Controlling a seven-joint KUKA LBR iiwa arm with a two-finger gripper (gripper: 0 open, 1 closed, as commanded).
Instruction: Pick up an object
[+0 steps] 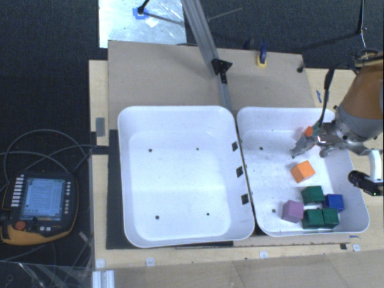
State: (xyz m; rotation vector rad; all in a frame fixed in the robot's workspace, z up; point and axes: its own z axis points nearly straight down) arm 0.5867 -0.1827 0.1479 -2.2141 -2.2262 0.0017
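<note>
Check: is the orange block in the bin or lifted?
In the bin. The orange block rests on the right bin's floor, below the end effector.

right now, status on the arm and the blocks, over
Gripper low in right bin, nothing seen held. Orange block lies just below it. Purple, green, blue blocks clustered by the near wall.

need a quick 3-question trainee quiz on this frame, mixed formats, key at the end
1. True or false: the orange block lies in the left bin.
2. Which block sits nearest the front-left of the cluster in the right bin? A) purple B) blue C) orange
3. Fill in: the gripper hovers over the ___ bin.

Key:
1. False; it lies in the right bin, just below the gripper.
2. A; the purple block sits left of the green blocks and the blue block.
3. right
</note>
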